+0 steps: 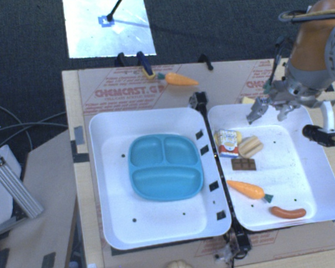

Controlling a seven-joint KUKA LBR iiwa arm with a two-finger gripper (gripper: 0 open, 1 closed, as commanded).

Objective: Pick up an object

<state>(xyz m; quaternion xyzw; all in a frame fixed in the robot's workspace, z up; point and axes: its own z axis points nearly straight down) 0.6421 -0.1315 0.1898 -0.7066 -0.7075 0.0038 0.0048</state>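
A blue plate (164, 166) lies in the left bin (110, 183). In the right bin (312, 163), just right of the plate, sit a carton (228, 142), bun (250, 146), chocolate (243, 164), carrot (247, 189) and sausage (287, 212). My gripper (269, 110) hangs released, grasping nothing, above the bin's far rim, up-right of the bun.

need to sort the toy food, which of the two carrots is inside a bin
The carrot in the right bin, between the chocolate and the sausage. The other carrot lies on the board behind both bins.
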